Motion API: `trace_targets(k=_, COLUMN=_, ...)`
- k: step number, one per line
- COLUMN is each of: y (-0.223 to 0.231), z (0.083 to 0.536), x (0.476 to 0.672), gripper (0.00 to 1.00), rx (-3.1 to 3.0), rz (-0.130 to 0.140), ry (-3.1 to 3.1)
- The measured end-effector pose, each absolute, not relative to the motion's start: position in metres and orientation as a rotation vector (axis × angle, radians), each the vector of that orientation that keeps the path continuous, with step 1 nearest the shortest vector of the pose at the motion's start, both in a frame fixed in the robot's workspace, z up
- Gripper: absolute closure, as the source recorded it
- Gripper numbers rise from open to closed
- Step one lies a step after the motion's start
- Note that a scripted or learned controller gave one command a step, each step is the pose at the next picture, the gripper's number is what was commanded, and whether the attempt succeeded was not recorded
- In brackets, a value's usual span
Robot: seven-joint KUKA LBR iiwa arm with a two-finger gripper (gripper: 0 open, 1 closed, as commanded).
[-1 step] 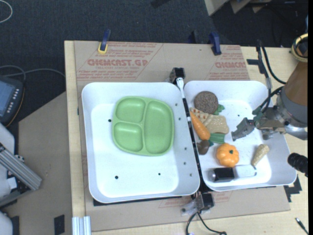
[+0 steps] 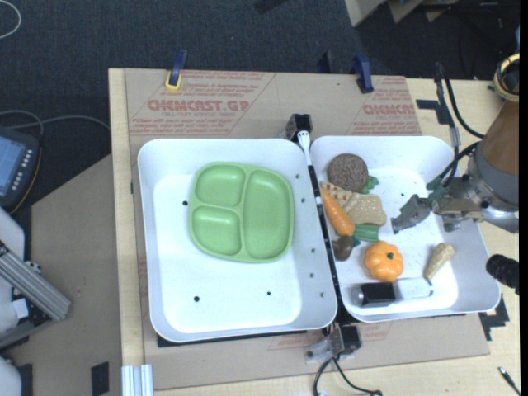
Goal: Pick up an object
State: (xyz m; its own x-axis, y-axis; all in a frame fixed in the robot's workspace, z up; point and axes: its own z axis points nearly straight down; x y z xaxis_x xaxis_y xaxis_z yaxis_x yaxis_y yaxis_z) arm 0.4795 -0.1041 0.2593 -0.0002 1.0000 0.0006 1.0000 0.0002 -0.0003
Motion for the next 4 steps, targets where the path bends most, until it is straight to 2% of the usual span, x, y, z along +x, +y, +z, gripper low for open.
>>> trace_targets(k=2, y=-0.109, z=0.172, x=0.482, gripper=0.00, rx=-2.218, rz=0.006, ry=-2.216)
trace_targets(k=3, y=-0.117, z=0.112, x=0.481, gripper=0.00, rx=-2.218, rz=0.006, ry=-2.214)
trace_targets(k=4, y=-0.116, z=0.083, x=0.480, gripper=0.00, rx=-2.219, rz=0.003, ry=-2.217)
